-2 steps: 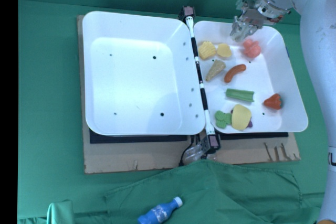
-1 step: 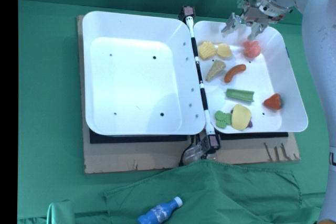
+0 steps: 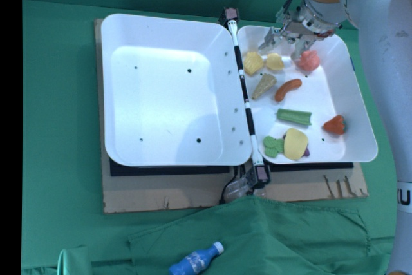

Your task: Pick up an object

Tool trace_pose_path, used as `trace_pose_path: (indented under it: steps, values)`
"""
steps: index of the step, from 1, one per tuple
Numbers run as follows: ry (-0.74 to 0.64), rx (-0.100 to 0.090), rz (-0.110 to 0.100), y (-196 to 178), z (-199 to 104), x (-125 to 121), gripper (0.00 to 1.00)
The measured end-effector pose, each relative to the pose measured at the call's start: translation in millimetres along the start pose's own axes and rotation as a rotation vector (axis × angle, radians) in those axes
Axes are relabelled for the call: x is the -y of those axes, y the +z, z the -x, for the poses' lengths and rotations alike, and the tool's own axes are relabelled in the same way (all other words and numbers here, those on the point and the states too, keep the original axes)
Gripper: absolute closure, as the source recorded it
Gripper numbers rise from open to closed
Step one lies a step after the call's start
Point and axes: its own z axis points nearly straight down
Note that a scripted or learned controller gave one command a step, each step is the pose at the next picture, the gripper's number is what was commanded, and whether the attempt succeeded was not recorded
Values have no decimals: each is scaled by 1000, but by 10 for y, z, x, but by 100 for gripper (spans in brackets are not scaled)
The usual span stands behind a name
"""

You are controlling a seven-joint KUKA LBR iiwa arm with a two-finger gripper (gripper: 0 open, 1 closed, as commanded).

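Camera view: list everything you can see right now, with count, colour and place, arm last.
left bin: 1, white, left half of the bench
right bin: 1, white, right half, holding the toys
yellow toys: 2, side by side near the right bin's top left
pink toy: 1, upper middle
tan wedge: 1, below the yellow pair
sausage: 1, orange-red, centre
celery stick: 1, green, lower centre
strawberry: 1, red, right side
yellow slab: 1, bottom edge
broccoli: 1, green, left of the slab
bottle: 1, blue, on the cloth in front
gripper: 1, grey, fingers spread above the right bin's top
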Motion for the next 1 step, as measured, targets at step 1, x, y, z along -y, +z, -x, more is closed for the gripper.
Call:
trace_pose_path:
  steps: [1]
  values:
    - [1,1,0,130,-87,348,0]
